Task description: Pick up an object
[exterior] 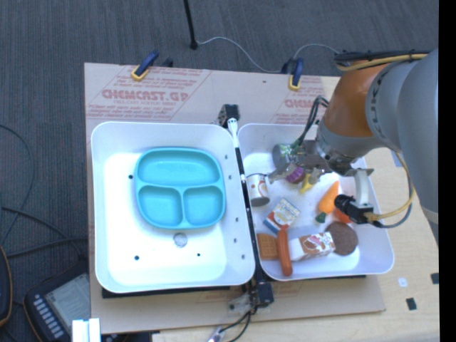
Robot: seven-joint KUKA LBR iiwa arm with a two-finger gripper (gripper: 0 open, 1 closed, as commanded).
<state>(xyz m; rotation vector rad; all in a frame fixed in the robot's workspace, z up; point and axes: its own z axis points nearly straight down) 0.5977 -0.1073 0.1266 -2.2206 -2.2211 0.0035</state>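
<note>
Glossy white bins (103,191), ridged cardboard (114,95)

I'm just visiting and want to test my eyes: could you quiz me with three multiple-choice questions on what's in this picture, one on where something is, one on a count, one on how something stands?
1. Where does the blue divided tray lie?
A. in the left bin
B. in the right bin
C. on the floor

2. How many compartments does the tray have?
A. two
B. three
C. five

3. Where is the gripper?
A. over the tray
B. low over the right bin's pile of small items
C. outside both bins

Answers: 1 A, it sits in the left bin. 2 B, one wide and two small. 3 B, it hangs in the right bin.
</note>
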